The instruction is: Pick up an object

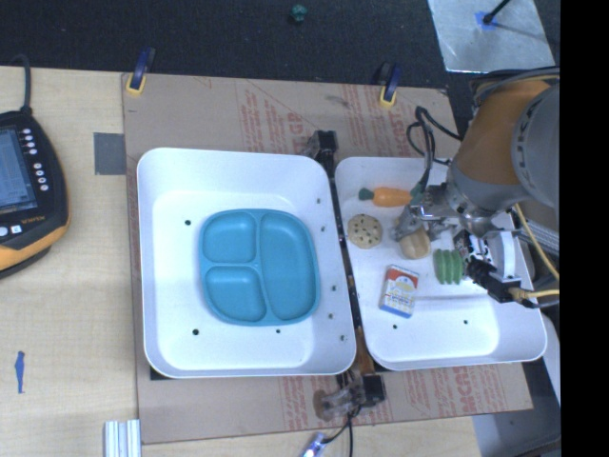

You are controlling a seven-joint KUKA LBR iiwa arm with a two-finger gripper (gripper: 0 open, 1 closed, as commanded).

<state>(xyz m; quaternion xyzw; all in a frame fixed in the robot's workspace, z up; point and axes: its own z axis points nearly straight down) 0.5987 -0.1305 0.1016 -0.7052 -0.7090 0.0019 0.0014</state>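
Observation:
The right bin [447, 341] holds a toy carrot [388, 196] at its far edge, a round cookie [363, 229], a tan bun-like piece [414, 245], a green ridged pickle [446, 266] and a small carton [400, 290] with a red and blue label. My gripper [416, 223] reaches in from the right and hangs low over the tan piece, just below the carrot. The wrist body covers the top of that piece.
The left bin [238, 174] carries a blue three-compartment plate [259, 266]. A teach pendant [24, 188] lies at the bench's left edge. Clamps [140, 70] hold the cardboard sheet at the back. The arm's bulk fills the right bin's far right corner.

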